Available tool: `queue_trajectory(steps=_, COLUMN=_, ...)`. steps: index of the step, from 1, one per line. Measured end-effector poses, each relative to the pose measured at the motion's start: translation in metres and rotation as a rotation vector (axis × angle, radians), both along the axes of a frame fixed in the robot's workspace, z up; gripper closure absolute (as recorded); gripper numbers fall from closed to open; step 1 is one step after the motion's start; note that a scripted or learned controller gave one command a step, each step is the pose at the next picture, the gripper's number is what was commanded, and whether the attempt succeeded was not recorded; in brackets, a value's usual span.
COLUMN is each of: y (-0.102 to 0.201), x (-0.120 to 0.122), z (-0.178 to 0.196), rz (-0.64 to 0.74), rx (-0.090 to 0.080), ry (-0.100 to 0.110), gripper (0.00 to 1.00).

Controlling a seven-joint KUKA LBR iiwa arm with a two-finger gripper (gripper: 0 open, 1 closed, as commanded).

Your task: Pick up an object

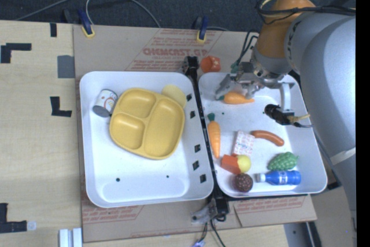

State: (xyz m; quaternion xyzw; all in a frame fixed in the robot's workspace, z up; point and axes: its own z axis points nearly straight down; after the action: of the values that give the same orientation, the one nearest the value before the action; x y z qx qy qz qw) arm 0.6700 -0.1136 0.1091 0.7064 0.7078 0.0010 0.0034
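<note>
The small orange piece (238,99) lies directly under the gripper (240,87), touching or nearly touching its fingertips, its long axis running crosswise left to right beneath the spread fingers, which straddle it but cannot be said to hold it.

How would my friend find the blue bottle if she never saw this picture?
Look in the right bin, the one full of toy food. Go to its near right corner. The blue bottle lies on its side, just below the bumpy green toy; nothing else there is blue.
</note>
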Motion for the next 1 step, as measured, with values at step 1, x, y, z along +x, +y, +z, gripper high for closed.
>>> queue_trajectory(steps=1, y=0.0022, x=0.0033, z=0.0147, rz=0.004, rx=0.002, ry=-0.009, gripper=1.00)
